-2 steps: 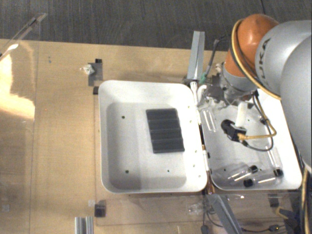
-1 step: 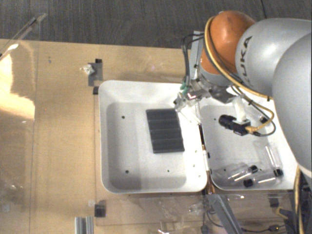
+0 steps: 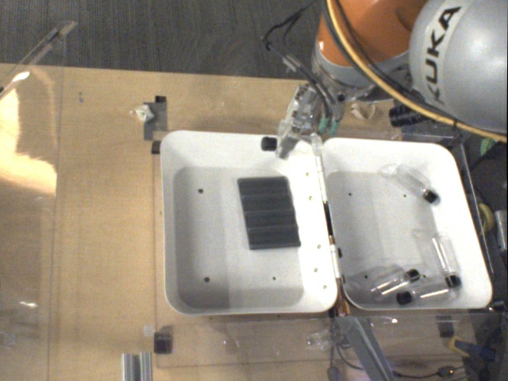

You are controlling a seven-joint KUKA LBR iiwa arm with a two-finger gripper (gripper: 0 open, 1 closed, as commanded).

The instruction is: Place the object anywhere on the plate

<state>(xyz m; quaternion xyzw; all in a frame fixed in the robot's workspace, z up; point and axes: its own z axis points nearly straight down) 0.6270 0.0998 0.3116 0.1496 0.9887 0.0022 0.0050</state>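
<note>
The dark ribbed plate (image 3: 269, 212) lies flat near the middle of the left bin (image 3: 181, 213), slightly towards that bin's right wall, so it offers a broad, level target from above. The gripper (image 3: 295, 132) hangs at the upper centre of the frame, over the back rims where the left bin meets the right bin (image 3: 468, 213), above the plate in the picture and not over it. Glare and the pale bin behind it blur its tip, so I cannot tell whether it is spread, pressed together or pinching anything. A small dark knob (image 3: 269, 143) sits just to the left of the gripper on the left bin's upper rim. It may be the cap of a clear tube being carried, but no tube body can be made out there, so that is only a guess. The objects that can be seen clearly are clear tubes with black caps, all in the right bin: one tube (image 3: 409, 179) near its upper right, another (image 3: 442, 254) along its right side, and a loose pair (image 3: 390, 281) in its lower right corner, well apart from the plate. Judging by the pose over the dividing rims, the arm is crossing between the bins, and nothing rests on the plate yet.
</note>
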